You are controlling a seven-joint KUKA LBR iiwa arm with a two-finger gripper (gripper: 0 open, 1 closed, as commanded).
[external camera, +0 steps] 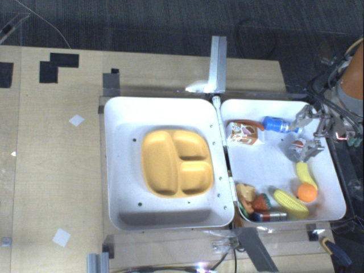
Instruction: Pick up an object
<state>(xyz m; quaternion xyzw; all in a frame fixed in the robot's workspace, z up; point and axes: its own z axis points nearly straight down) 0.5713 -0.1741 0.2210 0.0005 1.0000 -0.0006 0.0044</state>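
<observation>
My gripper hangs over the right part of the right bin, reaching in from the right edge. It is open, with one finger near a blue bottle and the other just above a yellow banana. I see nothing between the fingers. A brown and white carton lies left of the bottle. Along the bin's near side lie an orange, a yellow corn cob, a red strawberry, a dark marker and a tan snack piece.
A yellow divided plate lies in the middle of the left bin. A metal post stands behind the rim shared by the two bins. Black marks dot the wooden bench at the far left.
</observation>
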